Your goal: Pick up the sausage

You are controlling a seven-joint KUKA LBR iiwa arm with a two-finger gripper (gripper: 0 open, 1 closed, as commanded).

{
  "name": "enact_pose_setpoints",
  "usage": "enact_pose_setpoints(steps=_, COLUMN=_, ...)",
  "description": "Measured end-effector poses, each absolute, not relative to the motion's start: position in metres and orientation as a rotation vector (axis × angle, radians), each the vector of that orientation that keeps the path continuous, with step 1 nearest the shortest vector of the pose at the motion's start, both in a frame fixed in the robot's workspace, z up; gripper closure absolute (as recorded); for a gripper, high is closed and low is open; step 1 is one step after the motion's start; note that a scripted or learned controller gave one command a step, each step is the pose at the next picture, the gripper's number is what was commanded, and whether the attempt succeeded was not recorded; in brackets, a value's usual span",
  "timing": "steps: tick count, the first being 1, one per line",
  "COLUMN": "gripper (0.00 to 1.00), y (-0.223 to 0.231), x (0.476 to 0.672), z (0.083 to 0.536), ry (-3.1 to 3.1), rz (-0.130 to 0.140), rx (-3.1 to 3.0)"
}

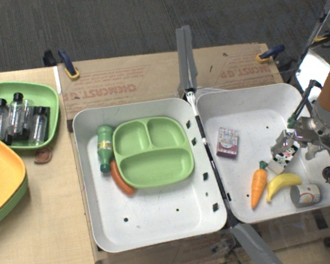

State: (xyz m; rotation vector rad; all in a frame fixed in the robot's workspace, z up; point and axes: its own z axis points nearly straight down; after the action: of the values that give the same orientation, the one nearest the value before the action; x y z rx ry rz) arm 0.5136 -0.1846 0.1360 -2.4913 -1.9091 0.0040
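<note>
Along the left edge of the green divided plate [153, 151], in the left bin [99, 229], lies the sausage [121, 178]: a short orange-red cylinder with rounded ends, set at a slant. Its upper end sits just below the green bottle [104, 147], and one long side touches or nearly touches the plate rim.

Handling estimate: the sausage looks like a smooth, glossy plastic toy, so it is probably light, fairly stiff and slippery. Grip it across the middle of its length, one finger on the open bin-floor side. The plate rim leaves little room for the other finger.

Across in the right bin [252, 101], the gripper [286, 148] hangs above the floor, well apart from the sausage. Whether it is released or clenched cannot be told. Near it lie a carrot [257, 186], a banana [282, 184], a small purple box [227, 142] and a grey can [306, 194].

Both bins are shallow, matte white, with rounded corners.
</note>
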Motion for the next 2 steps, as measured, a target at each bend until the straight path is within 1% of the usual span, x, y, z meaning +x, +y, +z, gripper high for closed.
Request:
enact_pose_setpoints(steps=1, gripper=0.00, y=-0.198, x=0.478, z=0.236, ry=-1.766, rz=0.004, rx=-2.597)
enact_pose_setpoints(steps=2, gripper=0.00, y=-0.181, x=0.499, z=0.107, ry=-1.322, rz=0.004, rx=-2.848)
